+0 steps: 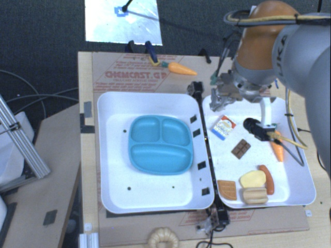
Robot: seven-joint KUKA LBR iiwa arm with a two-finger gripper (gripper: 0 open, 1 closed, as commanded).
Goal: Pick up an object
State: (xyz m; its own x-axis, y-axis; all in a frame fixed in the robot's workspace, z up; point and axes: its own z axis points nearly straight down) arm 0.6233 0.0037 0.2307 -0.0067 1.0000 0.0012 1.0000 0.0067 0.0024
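Note:
My gripper (221, 101) hangs over the far left corner of the right bin (305, 187), just beyond a small white carton (223, 127) with red and blue print. Nothing shows in its grasp. Further down the bin lie a brown chocolate piece (241, 149), an orange carrot (278, 151) by the right wall, a red sausage (266, 179), a yellow chunk (252, 179), a tan cracker (226, 189) and a bread roll (254, 195).
The left bin (111, 138) holds a blue divided plate (160, 143). A second carrot (178, 68) lies on the cardboard behind the bins. A pale ring-shaped pastry (164, 237) sits at the bench's front edge. The grey arm (305, 45) crosses in from the upper right.

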